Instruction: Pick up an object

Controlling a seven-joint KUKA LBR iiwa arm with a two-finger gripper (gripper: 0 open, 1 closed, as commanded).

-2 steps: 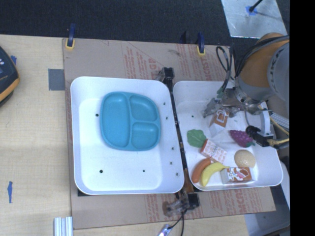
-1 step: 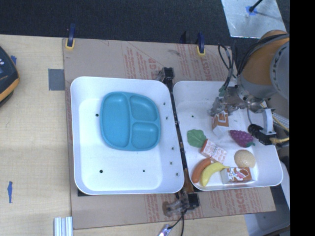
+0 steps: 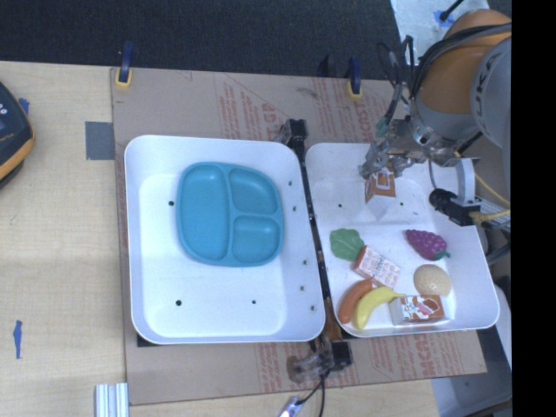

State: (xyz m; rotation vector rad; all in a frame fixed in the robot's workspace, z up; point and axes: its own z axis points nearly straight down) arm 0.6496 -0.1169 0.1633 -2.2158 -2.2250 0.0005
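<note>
My gripper (image 3: 382,165) hangs over the back of the right bin (image 3: 334,172). Its fingers are shut on the top of a small brown-and-white carton (image 3: 380,188), which dangles just above the bin floor with a faint shadow under it. Toward the front of the same bin lie a green leafy piece (image 3: 346,243), a red-and-white packet (image 3: 378,267), purple grapes (image 3: 426,243), a beige roll (image 3: 432,280), a sausage (image 3: 352,302), a banana (image 3: 375,305) and a red-and-white box (image 3: 418,309).
The left bin (image 3: 156,302) holds a blue divided plate (image 3: 230,213). The arm's grey and orange body (image 3: 460,76) fills the back right. A black and yellow device (image 3: 10,137) sits at the bench's left edge. Clamps (image 3: 124,63) pin the cardboard at the back.
</note>
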